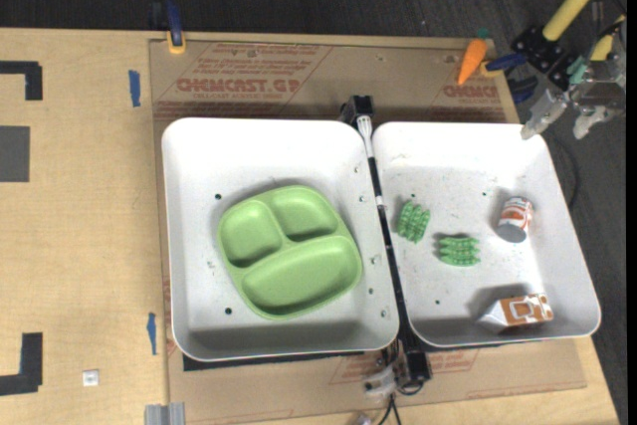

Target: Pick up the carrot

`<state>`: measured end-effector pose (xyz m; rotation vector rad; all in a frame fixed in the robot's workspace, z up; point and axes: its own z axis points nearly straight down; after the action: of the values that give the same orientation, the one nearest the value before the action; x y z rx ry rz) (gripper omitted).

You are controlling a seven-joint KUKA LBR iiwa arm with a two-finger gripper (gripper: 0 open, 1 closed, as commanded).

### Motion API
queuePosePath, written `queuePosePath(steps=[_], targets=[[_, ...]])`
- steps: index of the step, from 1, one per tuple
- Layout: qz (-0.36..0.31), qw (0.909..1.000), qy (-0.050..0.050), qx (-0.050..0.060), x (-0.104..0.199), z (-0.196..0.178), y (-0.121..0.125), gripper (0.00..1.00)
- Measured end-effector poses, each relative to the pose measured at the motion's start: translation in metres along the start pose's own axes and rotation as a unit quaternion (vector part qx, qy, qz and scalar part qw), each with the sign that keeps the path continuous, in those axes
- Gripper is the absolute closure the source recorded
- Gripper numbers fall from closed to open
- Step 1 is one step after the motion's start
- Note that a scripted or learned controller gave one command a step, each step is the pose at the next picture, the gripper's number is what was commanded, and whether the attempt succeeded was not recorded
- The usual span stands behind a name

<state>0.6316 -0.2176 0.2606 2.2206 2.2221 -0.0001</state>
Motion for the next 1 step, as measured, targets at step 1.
queuePosePath(steps=[1], targets=[[0.062, 0.9981, 0.0, 0.001, 0.0484, 0.0701, -0.0453, 0.0]])
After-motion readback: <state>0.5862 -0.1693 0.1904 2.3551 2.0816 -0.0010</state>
